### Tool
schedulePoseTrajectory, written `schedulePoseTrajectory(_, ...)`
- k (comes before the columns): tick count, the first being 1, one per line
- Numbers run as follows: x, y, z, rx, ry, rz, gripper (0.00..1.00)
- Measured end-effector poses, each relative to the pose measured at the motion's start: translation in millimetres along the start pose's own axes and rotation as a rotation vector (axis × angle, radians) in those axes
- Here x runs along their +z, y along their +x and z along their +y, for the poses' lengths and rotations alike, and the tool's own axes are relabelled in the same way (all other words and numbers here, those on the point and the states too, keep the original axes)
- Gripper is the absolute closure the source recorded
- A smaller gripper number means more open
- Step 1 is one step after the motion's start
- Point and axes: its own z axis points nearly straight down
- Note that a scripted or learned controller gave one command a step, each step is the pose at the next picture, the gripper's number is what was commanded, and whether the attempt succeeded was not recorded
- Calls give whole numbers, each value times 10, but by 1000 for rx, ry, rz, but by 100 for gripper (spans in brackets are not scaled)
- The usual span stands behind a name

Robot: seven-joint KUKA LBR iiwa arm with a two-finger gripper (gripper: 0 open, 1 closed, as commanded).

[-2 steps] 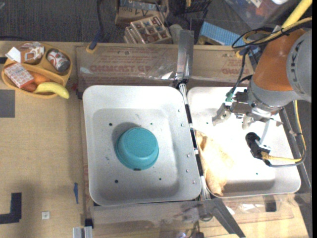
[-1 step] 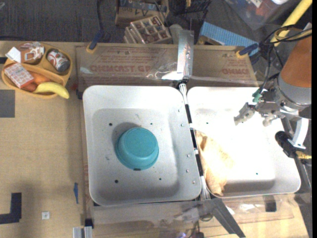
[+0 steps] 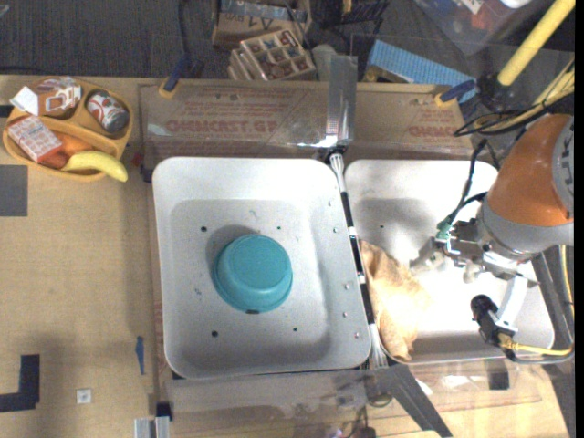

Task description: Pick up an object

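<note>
Over right bin, claw beside tan cloth; open or closed, cannot tell

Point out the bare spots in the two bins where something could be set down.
Left bin: floor all around the upturned teal bowl, widest toward the far corners. Right bin: far left corner is free; crowded nearer, with the tan cloth by the divider and the hand beside it.

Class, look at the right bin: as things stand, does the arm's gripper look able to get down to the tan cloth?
Probably yes. The gripper hangs over the right bin, just beside the tan cloth, and nothing lies between them or on top of the cloth.
</note>
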Motion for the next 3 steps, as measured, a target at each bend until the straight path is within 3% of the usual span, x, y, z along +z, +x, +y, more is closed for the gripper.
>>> schedulePoseTrajectory(1,-517,-563,531,90,-3,-1,0)
schedulePoseTrajectory(2,-646,-108,-28,235,2,1,0)
schedulePoseTrajectory(3,-628,197,-105,138,2,1,0)
